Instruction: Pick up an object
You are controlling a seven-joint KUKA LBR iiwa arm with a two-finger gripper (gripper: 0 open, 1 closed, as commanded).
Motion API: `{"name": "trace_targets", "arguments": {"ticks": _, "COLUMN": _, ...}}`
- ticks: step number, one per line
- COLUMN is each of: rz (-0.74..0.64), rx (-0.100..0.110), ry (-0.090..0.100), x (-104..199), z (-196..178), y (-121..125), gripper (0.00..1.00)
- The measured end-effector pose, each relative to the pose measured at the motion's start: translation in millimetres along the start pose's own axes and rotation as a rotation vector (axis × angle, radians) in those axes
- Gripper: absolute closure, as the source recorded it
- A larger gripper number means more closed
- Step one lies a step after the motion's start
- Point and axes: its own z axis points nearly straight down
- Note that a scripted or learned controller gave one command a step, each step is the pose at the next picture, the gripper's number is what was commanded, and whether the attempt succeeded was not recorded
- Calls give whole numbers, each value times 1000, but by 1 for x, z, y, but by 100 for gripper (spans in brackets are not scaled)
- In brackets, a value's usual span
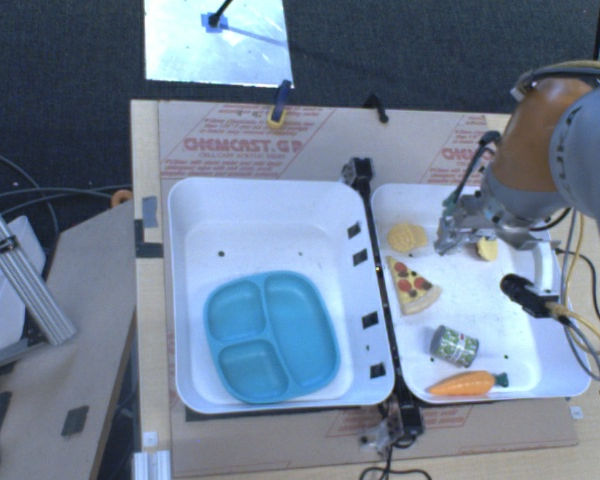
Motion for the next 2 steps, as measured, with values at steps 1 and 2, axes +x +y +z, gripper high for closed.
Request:
{"name": "trace_targets", "arguments": {"ticks": 1, "rz": 6, "rx": 11, "ry": 3, "x": 17, "z": -13, "y": -117, "gripper": 100}}
{"name": "trace_targets", "arguments": {"ticks": 2, "rz": -2, "rx": -15, "ry": -4, "x": -7, "z": -135, "y": -37, "gripper": 100}}
